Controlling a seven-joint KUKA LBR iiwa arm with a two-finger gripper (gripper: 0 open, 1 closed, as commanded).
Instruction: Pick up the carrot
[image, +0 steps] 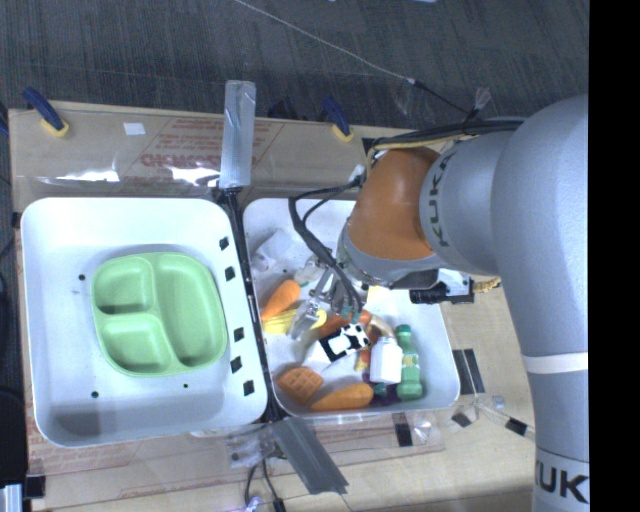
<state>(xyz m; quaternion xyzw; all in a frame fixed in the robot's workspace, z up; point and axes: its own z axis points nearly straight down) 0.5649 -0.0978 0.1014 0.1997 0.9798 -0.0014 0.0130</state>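
The carrot (281, 297) is a small orange piece lying in the right bin (440, 345), close to its left wall. My gripper (322, 300) hangs low over the bin just to the right of the carrot, under the orange wrist band. Its tip sits among the items, next to a yellow piece (301, 321). Nothing shows the carrot lifted; it rests on the bin floor.
A black-and-white tag (345, 341), a white bottle (384, 360), a green bottle (408, 368) and two brown bread-like pieces (300, 381) (343, 397) crowd the bin's front. The left bin (50, 300) holds a green divided plate (160, 310).
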